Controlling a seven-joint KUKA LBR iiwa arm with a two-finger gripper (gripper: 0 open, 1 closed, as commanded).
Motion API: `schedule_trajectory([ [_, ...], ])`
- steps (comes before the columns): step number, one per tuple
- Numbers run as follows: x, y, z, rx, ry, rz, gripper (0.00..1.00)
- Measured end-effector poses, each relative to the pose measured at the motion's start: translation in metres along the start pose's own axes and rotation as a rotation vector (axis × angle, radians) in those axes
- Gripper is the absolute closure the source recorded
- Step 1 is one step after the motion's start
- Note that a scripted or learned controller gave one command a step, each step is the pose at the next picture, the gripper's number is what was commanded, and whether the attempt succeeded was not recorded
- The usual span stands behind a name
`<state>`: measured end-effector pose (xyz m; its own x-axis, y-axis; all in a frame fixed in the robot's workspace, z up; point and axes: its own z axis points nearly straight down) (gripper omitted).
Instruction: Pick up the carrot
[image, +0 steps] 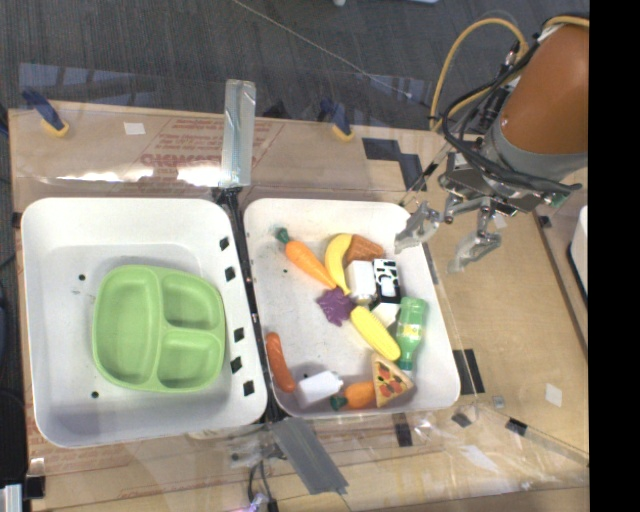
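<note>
The carrot (304, 259) is a slim orange toy with a small green top, lying at a slant in the upper left part of the right bin (262, 300), its green end toward the back wall and its tip pointing at a purple toy (336, 306). It looks like smooth moulded plastic, tapered and glossy. Near it lie a curved yellow banana (338, 260), a second yellow piece (375, 333), a green bottle (410, 328), a pizza slice (390, 381) and a red sausage (278, 362) along the left wall. The left bin (50, 330) holds a pale green divided plate (157, 327) with rounded corners. Both bins are shallow, white and matte, resting on a brown table (520, 340) covered with clear sheeting and tape. The pincer (452, 235) hangs above the right bin's far right corner, its metal fingers (413, 229) spread apart with nothing between them, well apart from the carrot.
</note>
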<state>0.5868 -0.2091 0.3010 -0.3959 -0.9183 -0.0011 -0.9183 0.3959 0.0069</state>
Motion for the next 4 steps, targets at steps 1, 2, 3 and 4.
schedule_trajectory([
  [1,-0.044,-0.018,0.07,-0.004,0.0,-0.11,0.0],
  [2,-0.098,-0.009,0.174,-0.002,-0.001,-0.053,0.0],
  [3,-0.097,-0.011,0.205,0.015,-0.004,-0.029,0.0],
  [4,-0.12,-0.014,0.206,0.012,0.0,-0.4,0.0],
])
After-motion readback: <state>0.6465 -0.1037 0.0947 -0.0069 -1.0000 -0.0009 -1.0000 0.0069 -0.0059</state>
